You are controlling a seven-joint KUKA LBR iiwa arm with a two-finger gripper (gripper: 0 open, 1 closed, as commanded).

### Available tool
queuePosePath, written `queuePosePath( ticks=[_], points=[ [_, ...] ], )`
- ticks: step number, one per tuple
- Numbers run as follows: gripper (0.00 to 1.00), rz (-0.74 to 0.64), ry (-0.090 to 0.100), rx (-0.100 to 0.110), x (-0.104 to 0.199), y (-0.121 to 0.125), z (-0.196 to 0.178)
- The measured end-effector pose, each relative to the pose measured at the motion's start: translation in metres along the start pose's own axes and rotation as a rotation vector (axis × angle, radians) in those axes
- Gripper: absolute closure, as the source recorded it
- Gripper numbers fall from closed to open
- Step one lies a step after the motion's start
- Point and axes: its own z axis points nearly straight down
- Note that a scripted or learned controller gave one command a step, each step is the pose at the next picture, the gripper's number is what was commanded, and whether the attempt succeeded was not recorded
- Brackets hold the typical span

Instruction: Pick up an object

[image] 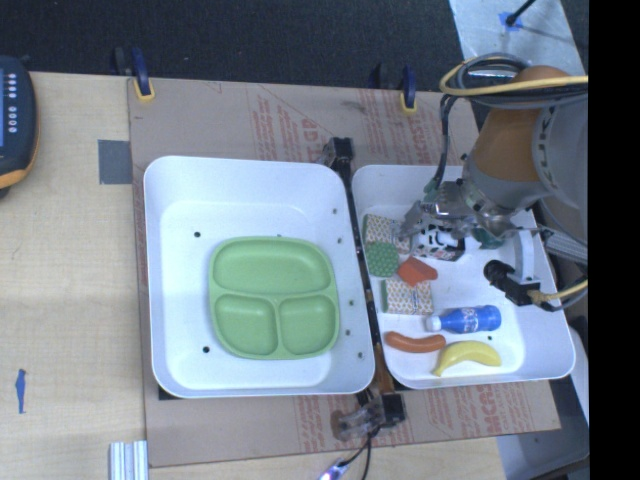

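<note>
On the bench, two white bins are set side by side. In the left bin (170, 258) a green plate (272, 296) with three parts is laid flat. The right bin (555, 353) is filled with small things. A yellow banana (467, 356) is seen near the front wall, and a red sausage (414, 343) is laid just beside it on the left. A small blue bottle (467, 319) is laid on its side just above the banana. An orange-red piece (417, 269) is found near the middle of the bin, with a tan patterned cloth (408, 296) under and below it. A green round piece (382, 259) is placed near the bin's left wall. A small black and white thing (437, 239) is seen just above the orange-red piece.

The grey arm is reached in from the right, and the gripper (432, 224) is held low over the back part of the right bin, right by the black and white thing. Nothing can be seen held. How wide the gripper is set cannot be told.
</note>
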Motion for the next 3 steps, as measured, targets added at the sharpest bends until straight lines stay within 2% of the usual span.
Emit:
queuePosePath(
  ticks=[1, 2, 3],
  points=[
    [0.0, 0.0, -0.013, -0.029, 0.004, -0.03, 0.01],
    [0.0, 0.002, 0.003, 0.01, -0.067, 0.04, -0.056],
    [0.0, 0.002, 0.004, 0.015, -0.034, 0.003, 0.01]
  ],
)
